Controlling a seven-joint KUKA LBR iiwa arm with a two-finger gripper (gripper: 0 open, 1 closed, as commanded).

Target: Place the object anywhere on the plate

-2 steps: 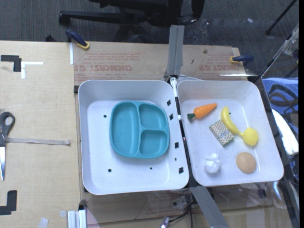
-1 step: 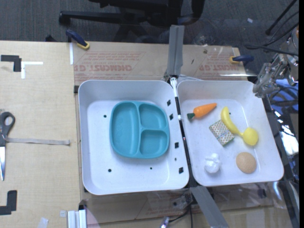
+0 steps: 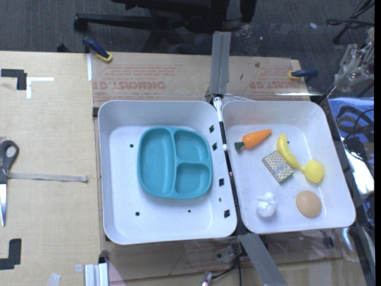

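Note:
A teal plate (image 3: 175, 162) with three compartments lies in the left white bin (image 3: 119, 219). The right white bin (image 3: 333, 159) holds several objects: an orange carrot (image 3: 255, 138), a yellow banana (image 3: 286, 151), a yellow lemon (image 3: 314, 171), a small patterned square packet (image 3: 278, 166), a tan egg-shaped piece (image 3: 308, 204) and a white garlic-like piece (image 3: 266, 205). Nothing lies on the plate.
A grey divider bar (image 3: 219, 64) runs up from between the bins. Scissors (image 3: 6, 159) and tape strips lie on the wooden bench at the left. Cardboard sits behind the bins, with blue-and-yellow clamps (image 3: 98, 49) at its corners. Cables hang at the far right.

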